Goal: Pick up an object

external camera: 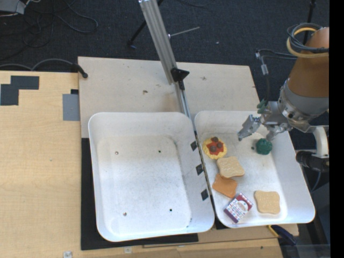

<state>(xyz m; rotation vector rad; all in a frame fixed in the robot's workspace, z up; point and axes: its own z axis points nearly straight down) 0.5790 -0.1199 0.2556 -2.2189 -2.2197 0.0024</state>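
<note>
**Gripper spread over the right bin, nothing in it**

Nearest me, along the lower edge of the right bin [301,211], lie a small red-and-white packet [237,207] and, just right of it, a pale slice of toast [267,202]. A little further up sits an orange wedge [224,186], its upper edge touching a second slice of bread [230,167]. Above that, close to the divider between the bins, is a little toy pizza [214,147], yellow with red topping.

Towards the right of the frame a green ball-like toy [263,147] rests on the bin floor. The gripper [257,132] hangs just above and left of it, fingers spread apart with nothing between them. The grey arm [307,77] with its orange band rises off to the upper right.

The left bin [102,144] fills the centre-left of the frame. Beyond both bins, a slanted aluminium rail [160,39] climbs to the top of the picture.
</note>
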